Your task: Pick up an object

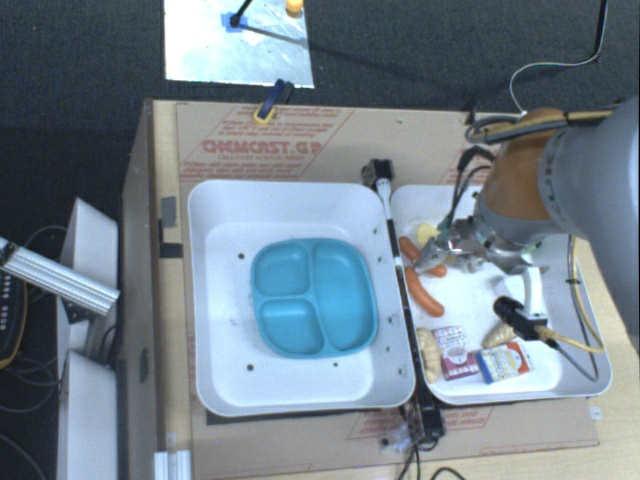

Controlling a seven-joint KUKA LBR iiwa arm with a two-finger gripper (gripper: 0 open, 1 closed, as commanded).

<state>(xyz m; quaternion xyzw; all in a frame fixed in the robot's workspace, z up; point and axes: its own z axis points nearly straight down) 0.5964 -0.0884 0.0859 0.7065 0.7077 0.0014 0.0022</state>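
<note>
Low in the right bin (pixel 585 368), near its upper left corner: the gripper (pixel 448 252), carried on the grey arm (pixel 590 183) from the view's right. Cannot tell at this slant whether wide, narrow or closed on something, since the wrist's own bulk covers it; so no claim of a hold.

Closest candidates, all crowded toward the bin's left wall: a long orange sausage (pixel 425 291) just below and left of the gripper, a shorter orange piece (pixel 407 249) just to its left, a pale yellow lump (pixel 428 233) just above and left. Touching the gripper or merely beside it: too cramped to say.

Likeliest target, by judgement: the sausage. Lies flat, long axis slanting from upper left to lower right in the view, roughly along the wall between the bins. Calls for a short shift down and left, then a close across the narrow width, not along the length. Risks: little room on the wall side, and a round shape apt to roll.

Farther off, along the bin's lower edge: a tan peanut-like piece (pixel 428 348), a red-and-white pack (pixel 452 353), a blue-and-white pack (pixel 503 363). Well apart, in the left bin (pixel 215 228): a blue divided plate (pixel 313 296).
</note>
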